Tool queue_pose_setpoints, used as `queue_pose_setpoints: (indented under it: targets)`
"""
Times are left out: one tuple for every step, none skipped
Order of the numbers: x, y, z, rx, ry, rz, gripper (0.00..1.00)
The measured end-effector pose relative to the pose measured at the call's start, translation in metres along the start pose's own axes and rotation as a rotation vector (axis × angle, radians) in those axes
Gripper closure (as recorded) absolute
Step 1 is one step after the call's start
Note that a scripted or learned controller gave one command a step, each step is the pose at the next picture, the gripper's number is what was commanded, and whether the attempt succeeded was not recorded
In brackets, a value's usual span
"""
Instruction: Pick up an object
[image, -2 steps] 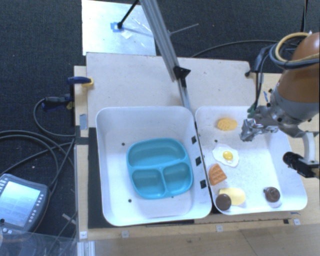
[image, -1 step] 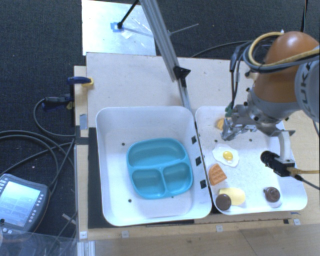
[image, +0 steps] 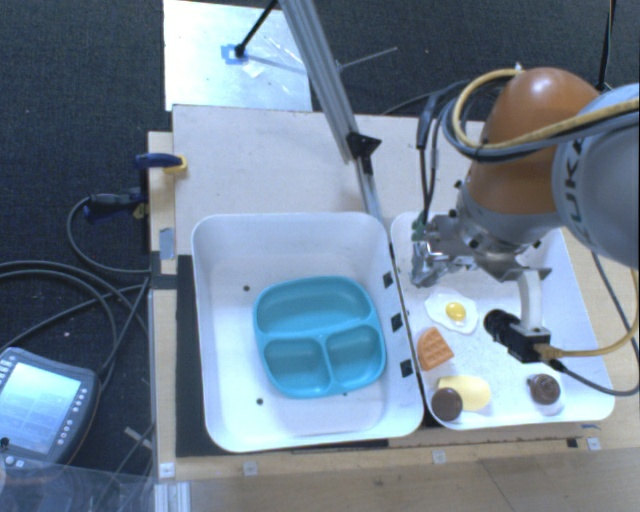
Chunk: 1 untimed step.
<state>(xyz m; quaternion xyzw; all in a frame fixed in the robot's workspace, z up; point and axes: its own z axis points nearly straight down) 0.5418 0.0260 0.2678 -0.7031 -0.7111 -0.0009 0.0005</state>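
My gripper (image: 430, 262) hangs over the back left part of the right bin (image: 590, 330), close to the wall it shares with the left bin (image: 215, 300). Whether the jaws are spread or pressed together I cannot tell; the metal there is a small tangle under my wrist, and nothing shows between it that I could call held.

The candidates lie at about six o'clock from my gripper. Nearest is the fried egg (image: 453, 313), just beside the tip, a little toward five o'clock. Further down the same line sits the orange wedge (image: 435, 350), and past that the yellow block (image: 470, 392) with a brown round piece (image: 446, 404) touching it at its seven o'clock. A second brown piece (image: 544, 390) lies well apart at four o'clock, and a black fitting (image: 512, 335) on my cable sits between it and the egg. The blue tray (image: 320, 335) in the left bin is at eight o'clock.

I judge this to be the approach step: over the bin, nothing lifted. The egg is the closest target, but flat things offer little to pinch. Next I would need to shift slightly toward five o'clock, centre over it, and descend with care, since the bin wall is near
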Motion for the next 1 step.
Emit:
queue_pose_setpoints:
  targets:
    - [0.0504,-0.0044,-0.0006,-0.001,0.000,0.000,1.00]
